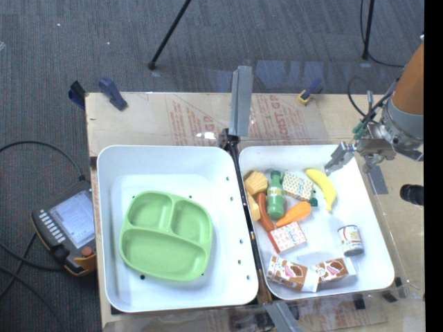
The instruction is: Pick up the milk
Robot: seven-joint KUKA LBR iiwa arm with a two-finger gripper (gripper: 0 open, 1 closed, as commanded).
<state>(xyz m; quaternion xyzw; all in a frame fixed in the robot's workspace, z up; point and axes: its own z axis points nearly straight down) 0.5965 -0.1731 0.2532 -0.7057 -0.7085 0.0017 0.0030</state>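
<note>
The floor was covered in dark grey carpet. Thin black stand legs stood on it near the top. The counter was light brown board with faded red writing. Blue clamps gripped its far left edge, and a yellow and blue clamp sat further right. A black cable curled over the floor on the left, near a grey and orange hand controller.

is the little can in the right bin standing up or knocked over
Standing upright: the can shows its round top above its label.
</note>
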